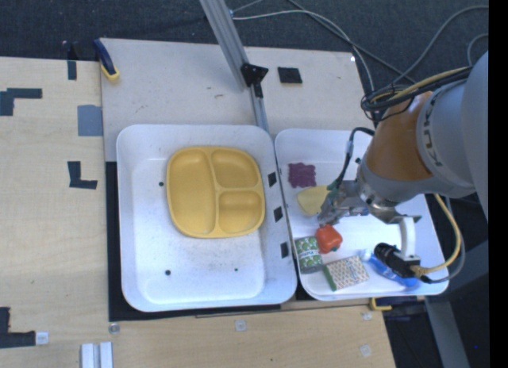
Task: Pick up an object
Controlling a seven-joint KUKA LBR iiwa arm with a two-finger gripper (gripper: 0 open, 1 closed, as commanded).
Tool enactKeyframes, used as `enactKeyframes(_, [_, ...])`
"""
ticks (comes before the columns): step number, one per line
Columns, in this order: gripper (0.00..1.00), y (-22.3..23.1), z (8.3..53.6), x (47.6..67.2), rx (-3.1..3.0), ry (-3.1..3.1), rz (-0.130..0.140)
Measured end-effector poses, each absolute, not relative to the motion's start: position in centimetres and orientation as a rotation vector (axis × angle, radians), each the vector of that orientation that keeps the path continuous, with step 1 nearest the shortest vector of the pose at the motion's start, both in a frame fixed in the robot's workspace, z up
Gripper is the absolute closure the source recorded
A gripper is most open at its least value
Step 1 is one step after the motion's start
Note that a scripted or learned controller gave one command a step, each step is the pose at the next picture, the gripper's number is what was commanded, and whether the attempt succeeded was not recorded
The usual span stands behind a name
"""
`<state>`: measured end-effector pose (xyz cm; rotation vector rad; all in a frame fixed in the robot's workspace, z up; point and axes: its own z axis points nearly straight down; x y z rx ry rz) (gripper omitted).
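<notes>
Inside the right bin [439, 235], the end effector [331, 209], its grip impossible to judge, hovers over a red object [329, 239] near purple [302, 174] and yellow [312, 198] pieces, while the left bin [135, 200] holds a yellow divided tray [215, 191].

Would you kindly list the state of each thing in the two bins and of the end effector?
yellow divided plate: upright, flat in the left bin
end effector: low in the right bin, over the yellow piece
purple piece: lying flat
red object: lying loose
green packet: lying flat
</notes>
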<state>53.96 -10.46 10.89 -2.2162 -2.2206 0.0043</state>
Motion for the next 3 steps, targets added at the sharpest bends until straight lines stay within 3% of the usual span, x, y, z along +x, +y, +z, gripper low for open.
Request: enactKeyframes(3, [1.00, -10.1, 28.2, 54.2, -2.223, -2.226, -0.004])
